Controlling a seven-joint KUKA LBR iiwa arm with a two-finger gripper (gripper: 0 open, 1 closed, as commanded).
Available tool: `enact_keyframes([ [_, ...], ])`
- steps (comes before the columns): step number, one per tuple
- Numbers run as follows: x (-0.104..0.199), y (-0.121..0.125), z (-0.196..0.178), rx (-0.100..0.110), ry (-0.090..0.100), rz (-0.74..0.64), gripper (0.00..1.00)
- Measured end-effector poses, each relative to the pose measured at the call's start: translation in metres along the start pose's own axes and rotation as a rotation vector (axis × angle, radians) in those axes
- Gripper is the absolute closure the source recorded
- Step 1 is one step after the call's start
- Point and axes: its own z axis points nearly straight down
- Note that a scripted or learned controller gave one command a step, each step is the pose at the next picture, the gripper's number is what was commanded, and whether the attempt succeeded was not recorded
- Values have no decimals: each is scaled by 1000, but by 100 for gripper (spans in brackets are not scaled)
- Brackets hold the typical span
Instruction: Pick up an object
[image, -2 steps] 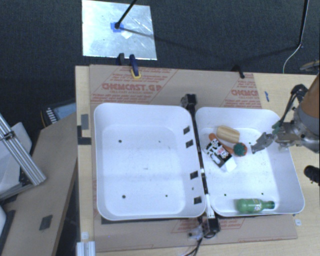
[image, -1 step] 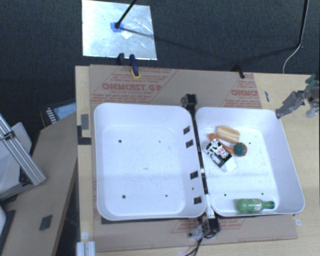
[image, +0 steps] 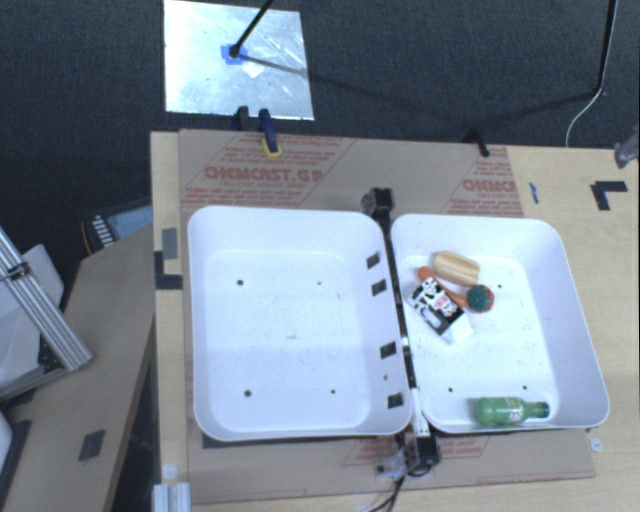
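Tan surface (image: 330, 165) printed with reddish lettering, set on dark carpeted floor (image: 80, 90); beyond the surface's far edge, a shiny metal sheet (image: 238, 60) flat on that floor; left of the surface, a lower tan board (image: 85, 370) and a slanted aluminium rail (image: 35, 305); even, soft light throughout.

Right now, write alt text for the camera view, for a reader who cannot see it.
Two shallow white bins sit side by side on a bench, seen from above. The right bin holds a tan bread roll, a black-and-white toy, a carrot with a green top and, near its front wall, a green bottle lying on its side. The left bin shows bare white floor.
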Motion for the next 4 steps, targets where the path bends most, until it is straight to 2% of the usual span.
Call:
enact_keyframes([
  [1, 0, 0, -3, 12, 3, -4, 100],
  [2, 65, 12, 10, 19, 7, -5, 100],
  [4, 61, 12, -14, 10, 4, -7, 100],
])
